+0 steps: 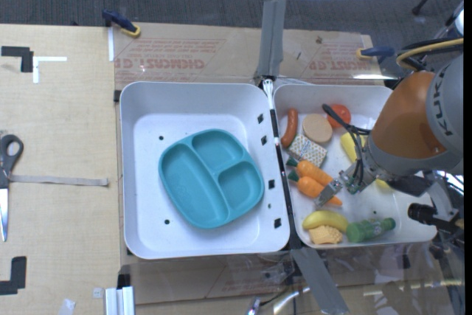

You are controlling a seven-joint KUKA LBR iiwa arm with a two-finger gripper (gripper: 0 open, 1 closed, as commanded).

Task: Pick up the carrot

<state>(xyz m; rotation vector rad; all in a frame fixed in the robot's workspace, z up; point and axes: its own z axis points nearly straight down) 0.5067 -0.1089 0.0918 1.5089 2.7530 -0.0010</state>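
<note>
the pincer (333, 191) was down inside the right bin (413, 234), its dark fingers closed around the lower carrot (321, 189), gripping it near its 3 o'clock end. a second carrot (313, 172) lay touching the first at its 11 o'clock side, both orange pieces slanting across the bin's left half. the grey arm (409, 125) with its broad orange band came in from 3 o'clock and hid much of the bin's right side.

around the pincer the bin was crowded. at 11 o'clock from it sat a checkered cracker (307, 151), and above that a round tan cookie (318, 130) with a red sausage (289, 127) standing just beside it against the divider. a red tomato (340, 115) peeked out at 12 o'clock, near the arm. a yellow piece (348, 147) showed between the cookie and the arm, though i could not tell what it was. at 6 o'clock from the pincer lay a banana (325, 220), a tan lump (325, 235) touching it below, and a green bottle (370, 229) on its side at 5 o'clock.

the left bin (140, 181) held a blue divided plate (212, 178), tilted a little, well apart from the pincer. out on the counter (55, 232) at 9 o'clock lay scissors (7, 158) near the edge.
</note>
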